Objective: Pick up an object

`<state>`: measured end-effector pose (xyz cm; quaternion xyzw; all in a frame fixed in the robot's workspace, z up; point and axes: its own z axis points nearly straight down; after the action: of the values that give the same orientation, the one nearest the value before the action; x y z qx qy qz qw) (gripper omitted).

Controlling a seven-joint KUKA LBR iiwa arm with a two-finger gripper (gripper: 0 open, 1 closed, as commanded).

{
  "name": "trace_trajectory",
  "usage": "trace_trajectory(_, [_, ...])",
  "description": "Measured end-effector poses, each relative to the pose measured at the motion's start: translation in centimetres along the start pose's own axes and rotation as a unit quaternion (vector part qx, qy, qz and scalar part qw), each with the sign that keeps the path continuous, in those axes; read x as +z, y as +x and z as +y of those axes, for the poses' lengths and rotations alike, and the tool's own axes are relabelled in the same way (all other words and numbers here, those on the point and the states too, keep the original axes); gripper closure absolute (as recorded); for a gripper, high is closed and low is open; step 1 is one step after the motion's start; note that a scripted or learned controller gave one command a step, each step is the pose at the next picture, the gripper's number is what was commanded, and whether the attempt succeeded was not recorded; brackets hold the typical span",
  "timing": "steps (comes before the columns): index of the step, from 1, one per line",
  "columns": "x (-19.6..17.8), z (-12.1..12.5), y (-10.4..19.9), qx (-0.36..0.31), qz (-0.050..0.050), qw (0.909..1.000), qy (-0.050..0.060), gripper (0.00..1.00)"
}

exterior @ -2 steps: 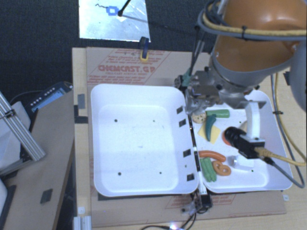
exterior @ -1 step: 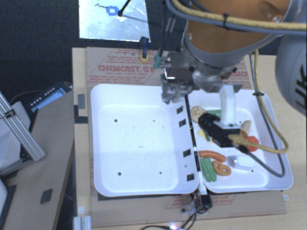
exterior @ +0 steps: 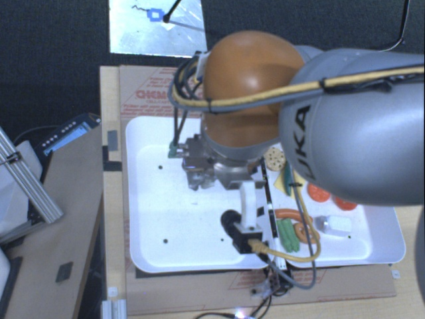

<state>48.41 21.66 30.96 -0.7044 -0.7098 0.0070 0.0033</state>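
We see the grey arm (exterior: 358, 131) reaching across both bins, its orange band (exterior: 249, 85) hanging above the far end of the middle wall (exterior: 271, 208) that parts the two. The gripper (exterior: 198, 173) sits below that band, on the left-bin side of the middle wall, low over the white floor of the left bin (exterior: 153, 198). The wrist covers it from above, so we cannot tell whether it is spread or closed.

The things to be picked lie on the other side of the middle wall, in the right bin (exterior: 388, 244). A green piece (exterior: 287, 234) and an orange carrot-like piece (exterior: 289, 214) lie just beside the wall. A tan round disc (exterior: 274, 157) lies against its far stretch, half under the arm. A white piece (exterior: 335, 225) and two red-orange pieces (exterior: 319, 193) lie further from the wall. A yellow cable (exterior: 292, 254) loops down near the wall's near end.
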Motion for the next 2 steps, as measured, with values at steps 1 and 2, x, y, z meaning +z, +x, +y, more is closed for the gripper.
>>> trace_trajectory(1, [-13.3, 0.3, -2.2, 0.001, 0.006, 0.9999, -0.015, 1.00])
trace_trajectory(2, [-20.3, 2.9, 1.8, 0.000, 0.005, 0.9999, -0.013, 1.00])
